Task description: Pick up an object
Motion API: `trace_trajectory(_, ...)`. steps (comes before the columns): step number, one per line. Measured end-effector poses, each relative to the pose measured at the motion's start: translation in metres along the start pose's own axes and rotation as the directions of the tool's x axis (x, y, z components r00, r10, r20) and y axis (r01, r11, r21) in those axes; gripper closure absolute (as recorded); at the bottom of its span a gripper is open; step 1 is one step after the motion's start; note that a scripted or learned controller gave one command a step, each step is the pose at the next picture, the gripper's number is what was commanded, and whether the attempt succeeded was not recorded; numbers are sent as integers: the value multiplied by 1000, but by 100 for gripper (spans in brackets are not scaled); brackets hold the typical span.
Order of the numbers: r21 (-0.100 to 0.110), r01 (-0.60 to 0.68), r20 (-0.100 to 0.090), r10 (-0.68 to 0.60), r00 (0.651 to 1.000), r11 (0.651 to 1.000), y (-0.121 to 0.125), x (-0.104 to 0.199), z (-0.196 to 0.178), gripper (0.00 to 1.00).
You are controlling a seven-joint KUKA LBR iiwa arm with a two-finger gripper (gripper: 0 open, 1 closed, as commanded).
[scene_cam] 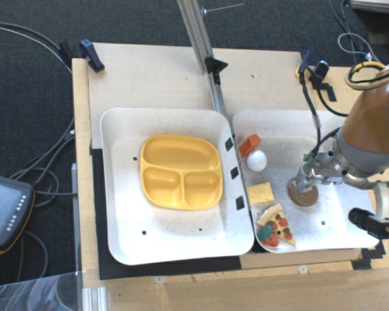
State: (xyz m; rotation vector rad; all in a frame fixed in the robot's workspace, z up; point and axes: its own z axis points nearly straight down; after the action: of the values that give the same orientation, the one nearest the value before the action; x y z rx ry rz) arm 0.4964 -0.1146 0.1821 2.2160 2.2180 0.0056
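Hovering low in right bin (pixel 324 118), pincer (pixel 305 181) sits directly over brown round piece (pixel 303 195), near bin's front edge. Cannot tell pincer state, nor contact. Piece looks resting on bin floor: judged approach stage, grasp and lift left. Egg (pixel 256 161), cheese wedge (pixel 260 192), pizza slice (pixel 276 227) untouched beside it.

A: What surrounds the bench (pixel 149 76)?
B: Dark grey carpet (pixel 26 83), with loose cables (pixel 32 34) trailing at nine to ten o'clock.
A: Anything else?
B: A metal pole (pixel 193 18) rises at twelve; a handheld pendant (pixel 3 216) lies at eight.
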Motion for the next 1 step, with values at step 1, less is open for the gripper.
trace_trajectory(1,-1,2,-1,-2,1000,1000,11,4,-57,100)
